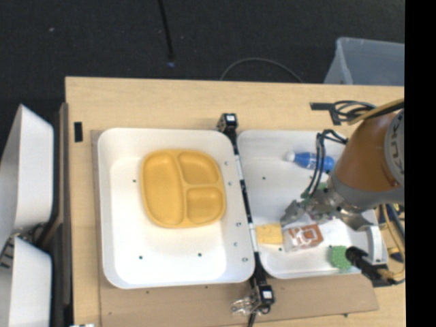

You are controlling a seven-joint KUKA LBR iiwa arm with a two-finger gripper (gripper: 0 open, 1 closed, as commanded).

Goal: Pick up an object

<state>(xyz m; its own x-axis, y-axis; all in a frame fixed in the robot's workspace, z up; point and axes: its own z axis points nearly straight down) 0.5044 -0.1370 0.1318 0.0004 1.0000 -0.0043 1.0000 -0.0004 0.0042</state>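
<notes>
The tan counter (82, 101) carried two white bins side by side. The left bin (122, 251) held a yellow divided plate (182, 187). In the right bin (266, 148), the arm's claw (303, 213) hung low over a clear packet with orange print (304, 236); whether it was open or closed could not be told. Nearby lay a yellow sponge-like block (268, 234), a blue-and-white bottle (310, 160) and a small green object (338, 257).

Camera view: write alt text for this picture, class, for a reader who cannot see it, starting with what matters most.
A grey and orange robot arm reaches down into the right white bin, its gripper low over a small orange-and-white packet, with a yellow block, a green object and a blue-and-white object nearby. The left white bin holds a yellow divided plate.
</notes>
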